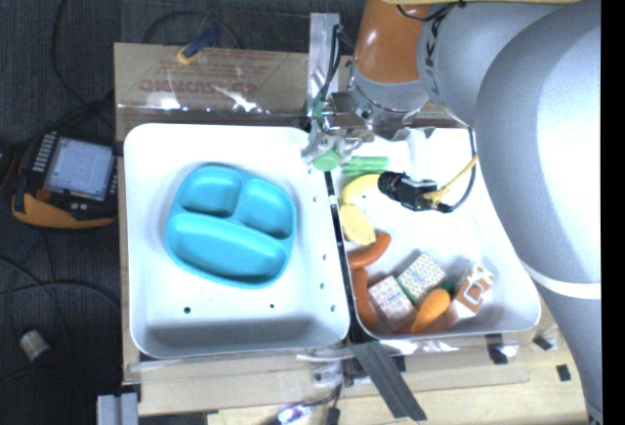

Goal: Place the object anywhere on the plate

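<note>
Camera view shows the plate (pixel 232 224) bare; the tool (pixel 332 145), grip state unclear, hovers at a green object (pixel 366 162); placing remains.

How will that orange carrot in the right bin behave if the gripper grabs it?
The carrot looks like smooth toy plastic, so probably light, stiff and a bit slippery. Its tapered round shape may roll or squirt from a pinch. It leans on neighbouring toy blocks, which may shift.
</note>
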